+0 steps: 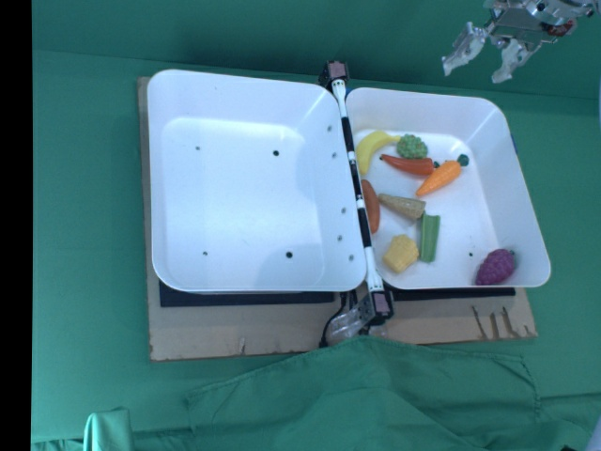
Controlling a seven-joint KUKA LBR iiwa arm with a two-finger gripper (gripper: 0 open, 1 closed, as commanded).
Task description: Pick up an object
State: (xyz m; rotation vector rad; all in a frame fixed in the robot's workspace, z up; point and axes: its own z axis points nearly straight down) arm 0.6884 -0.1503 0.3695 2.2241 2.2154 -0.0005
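No pick is done. The end effector hangs spread and empty at 1 o'clock, above the right bin. Toy foods, including a carrot, lie inside; descent and grasp remain.

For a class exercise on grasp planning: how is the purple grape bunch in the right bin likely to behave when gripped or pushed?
The purple grape bunch looks like moulded plastic, so probably stiff and light. Its bumpy, rounded surface may slip between fingers. Lying by the right bin wall, a push would likely wedge it.
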